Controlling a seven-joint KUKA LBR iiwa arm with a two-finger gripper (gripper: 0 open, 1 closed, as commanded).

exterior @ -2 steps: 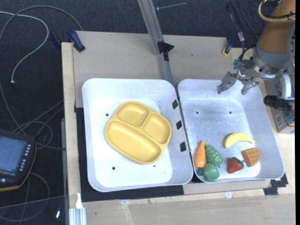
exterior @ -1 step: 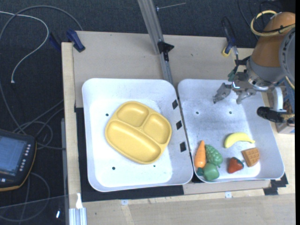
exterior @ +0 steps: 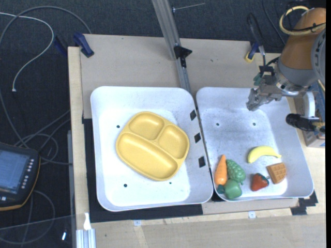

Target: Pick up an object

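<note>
Dark carpet surrounds your wooden bench (exterior: 155, 50), with loose cables trailing across the left of the frame and a handheld control pendant (exterior: 15, 174) lying at the lower left edge.

Nearest you, along the bottom of the right bin (exterior: 289, 138), sits a small cluster of toy food: an orange carrot (exterior: 221, 170) touching a bunch of green grapes (exterior: 235, 170), a green pepper (exterior: 232, 190) just below them, a red strawberry (exterior: 259, 182) to their right, and a brown waffle piece (exterior: 276, 172) beside that. A yellow banana (exterior: 262, 153) lies just above the strawberry and waffle, slightly apart from the rest.

In the left bin (exterior: 103, 138) you have a yellow divided plate (exterior: 152, 146) resting near the middle, tilted on a diagonal.

Between the bins, small black clips line the seam, and a grey metal pole (exterior: 168, 25) runs up to the top of the frame.

Farther back, at the upper right, the gripper (exterior: 254, 103) hangs over the top edge of the right bin, well apart from the food. You cannot tell from this angle how far its fingers are spread, and nothing can be seen in them. Blue clamps (exterior: 83, 44) hold the bench's far corners.
</note>
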